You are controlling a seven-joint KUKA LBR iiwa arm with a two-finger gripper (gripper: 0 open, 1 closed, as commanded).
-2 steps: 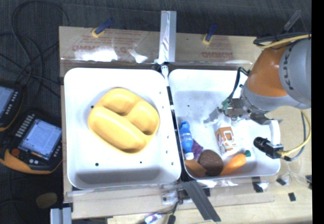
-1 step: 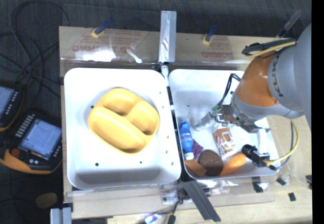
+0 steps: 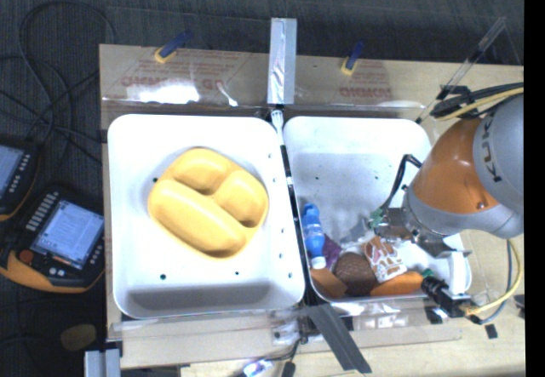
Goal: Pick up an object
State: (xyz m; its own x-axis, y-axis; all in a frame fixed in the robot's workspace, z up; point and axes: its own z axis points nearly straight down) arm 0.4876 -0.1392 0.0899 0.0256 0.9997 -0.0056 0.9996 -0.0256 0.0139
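Objects crowd the near corner of the right bin [image 3: 358, 145]: a blue bottle [image 3: 312, 235] against the dividing wall, a dark brown lump [image 3: 351, 267], an orange piece [image 3: 397, 285] and a red-and-white packet [image 3: 387, 258]. Directly over the packet sits the pincer [image 3: 393, 239]; its state I cannot tell. A big yellow rounded object [image 3: 207, 201] lies in the left bin [image 3: 136, 145] on the surface [image 3: 119, 60].

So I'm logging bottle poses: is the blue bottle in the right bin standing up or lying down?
Lying down. The blue bottle rests on its side along the right bin's left wall, its white cap end toward the near corner.
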